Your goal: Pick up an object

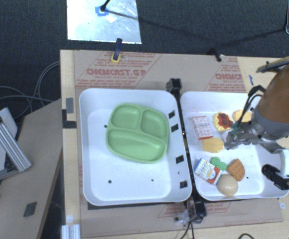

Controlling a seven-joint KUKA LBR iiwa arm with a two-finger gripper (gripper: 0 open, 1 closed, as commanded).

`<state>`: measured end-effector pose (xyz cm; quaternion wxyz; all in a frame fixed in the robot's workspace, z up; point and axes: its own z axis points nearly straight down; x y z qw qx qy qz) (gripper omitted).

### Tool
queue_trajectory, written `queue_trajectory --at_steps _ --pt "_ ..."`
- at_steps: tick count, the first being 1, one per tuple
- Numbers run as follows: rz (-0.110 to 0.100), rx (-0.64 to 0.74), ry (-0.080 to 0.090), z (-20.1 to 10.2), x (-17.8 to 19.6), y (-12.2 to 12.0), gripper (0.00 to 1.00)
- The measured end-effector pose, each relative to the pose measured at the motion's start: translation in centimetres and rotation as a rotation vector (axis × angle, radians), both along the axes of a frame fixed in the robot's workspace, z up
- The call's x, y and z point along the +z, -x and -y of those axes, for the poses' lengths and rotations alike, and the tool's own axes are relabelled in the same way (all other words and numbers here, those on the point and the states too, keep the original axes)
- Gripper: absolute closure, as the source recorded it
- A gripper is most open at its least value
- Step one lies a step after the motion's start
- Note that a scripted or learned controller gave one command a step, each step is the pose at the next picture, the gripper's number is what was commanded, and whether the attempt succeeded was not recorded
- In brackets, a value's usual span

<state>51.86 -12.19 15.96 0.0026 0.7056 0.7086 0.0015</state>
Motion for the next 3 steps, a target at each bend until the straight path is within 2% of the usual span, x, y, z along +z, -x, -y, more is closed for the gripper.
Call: queue_trajectory --at_steps 1,2,3 --pt "0.0 0.0 0.0 0.0 6.3 0.0 1.0" --pt "-0.003 0.0 -0.001 0.0 6.5 -0.1 1.0" --pt "-0.004 0.005 -0.003 -6.1 6.2 -1.0 1.0"
